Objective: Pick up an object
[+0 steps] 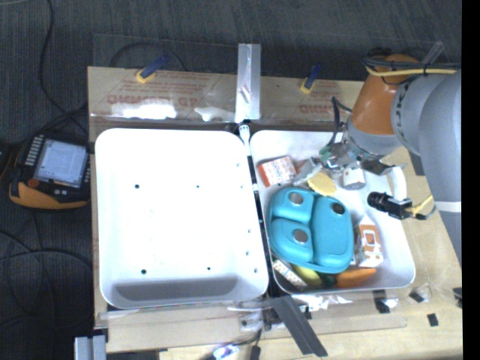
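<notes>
My gripper (335,161) hangs low over the far side of the right bin (406,276), under the orange wrist band (373,105). Just below it lies a pale yellow piece (321,182). To its left sits a small red and white box (276,169). A big blue plastic toy (311,231) with round holes takes up the bin's middle. A small orange and white carton (369,244) lies at the toy's right. An orange stick (354,277) and a yellow item (298,272) stick out from under the toy's near edge.
The left bin (176,208) lies beside the right one, with a narrow rim between them. A black cylinder (388,201) juts from the arm over the right bin's right side. An orange handheld screen (54,169) lies off the bench at the left.
</notes>
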You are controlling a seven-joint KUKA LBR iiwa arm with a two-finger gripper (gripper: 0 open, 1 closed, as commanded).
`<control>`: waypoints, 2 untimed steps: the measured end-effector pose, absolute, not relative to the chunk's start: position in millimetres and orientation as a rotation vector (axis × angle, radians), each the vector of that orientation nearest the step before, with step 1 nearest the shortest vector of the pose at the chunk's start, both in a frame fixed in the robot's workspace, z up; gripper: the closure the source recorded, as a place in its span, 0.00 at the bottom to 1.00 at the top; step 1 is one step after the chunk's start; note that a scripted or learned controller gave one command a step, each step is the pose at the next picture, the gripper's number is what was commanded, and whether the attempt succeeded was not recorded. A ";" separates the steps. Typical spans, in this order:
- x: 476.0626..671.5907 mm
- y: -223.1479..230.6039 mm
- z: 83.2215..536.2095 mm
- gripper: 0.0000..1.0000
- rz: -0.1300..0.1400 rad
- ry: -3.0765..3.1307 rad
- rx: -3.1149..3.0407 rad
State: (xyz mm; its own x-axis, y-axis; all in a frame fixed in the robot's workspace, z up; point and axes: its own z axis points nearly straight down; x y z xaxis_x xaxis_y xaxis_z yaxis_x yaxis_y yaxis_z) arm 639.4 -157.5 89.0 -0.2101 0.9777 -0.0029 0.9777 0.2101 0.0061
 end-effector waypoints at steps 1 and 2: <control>639.8 -155.7 97.8 1.00 0.010 2.440 1.972; 604.1 -142.7 225.4 1.00 0.000 2.489 1.920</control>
